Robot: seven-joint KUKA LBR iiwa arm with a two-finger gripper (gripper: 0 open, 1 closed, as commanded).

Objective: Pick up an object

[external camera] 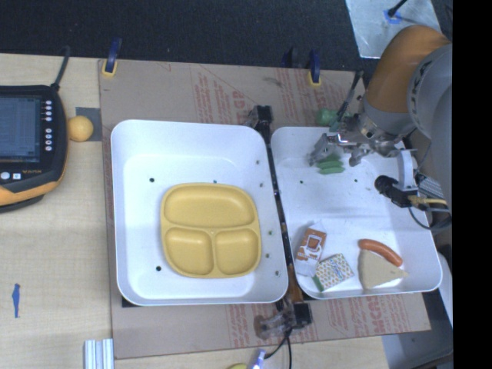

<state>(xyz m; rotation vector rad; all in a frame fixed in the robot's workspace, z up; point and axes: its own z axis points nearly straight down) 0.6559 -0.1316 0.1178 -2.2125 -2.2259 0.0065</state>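
Jaws (336, 151) over green block (332, 166), hotdog (380, 250) apart

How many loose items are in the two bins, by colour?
Yellow: 1, divided plate
Green: 1, small piece by the gripper
Orange-red: 1, sausage
Cream: 1, wedge
Printed packets: 2
Total: 6

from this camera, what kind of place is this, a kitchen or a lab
Most likely a robotics lab bench, not a kitchen: a teach pendant lies on the bench, two white bins are clamped onto cardboard, and the food looks like toys.
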